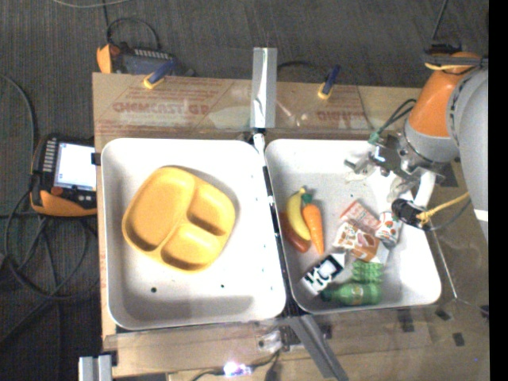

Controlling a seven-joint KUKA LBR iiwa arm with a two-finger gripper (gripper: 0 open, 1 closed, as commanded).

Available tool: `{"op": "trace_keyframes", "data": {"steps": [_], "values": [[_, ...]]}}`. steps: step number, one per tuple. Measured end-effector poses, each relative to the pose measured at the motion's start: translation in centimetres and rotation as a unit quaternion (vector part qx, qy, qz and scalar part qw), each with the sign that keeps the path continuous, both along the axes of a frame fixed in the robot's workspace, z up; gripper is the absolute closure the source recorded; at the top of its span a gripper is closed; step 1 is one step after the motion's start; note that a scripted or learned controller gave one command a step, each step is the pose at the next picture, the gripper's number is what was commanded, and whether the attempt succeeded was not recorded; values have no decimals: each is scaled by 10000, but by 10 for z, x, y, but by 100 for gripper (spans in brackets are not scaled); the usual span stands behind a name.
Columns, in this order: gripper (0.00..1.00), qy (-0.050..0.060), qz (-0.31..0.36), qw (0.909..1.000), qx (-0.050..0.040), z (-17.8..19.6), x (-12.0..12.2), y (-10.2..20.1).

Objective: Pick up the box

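A small black-and-white box [324,274] lies near the front of the right bin [333,155], beside a green bottle [355,293]. A little red-and-white carton [389,228] sits at the bin's right side, with two orange printed packets [356,240] to its left. My gripper [367,162] hangs over the bin's far right corner, well behind all of these and touching none of them. Nothing shows in its grasp. The arm's orange band [436,106] is just behind it.
A banana [297,215], a carrot [315,223] and a red piece lie along the right bin's left wall. The left bin [119,292] holds a yellow divided plate [180,217]. A yellow cable [444,205] runs over the right bin's rim.
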State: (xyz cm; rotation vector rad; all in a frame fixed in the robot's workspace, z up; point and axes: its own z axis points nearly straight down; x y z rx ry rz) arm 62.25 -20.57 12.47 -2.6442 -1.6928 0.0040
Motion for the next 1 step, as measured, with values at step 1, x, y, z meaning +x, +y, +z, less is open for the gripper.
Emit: {"op": "trace_keyframes", "data": {"steps": [1], "values": [[0, -91, 174, 9998, 14, -33, -38, 7]]}}
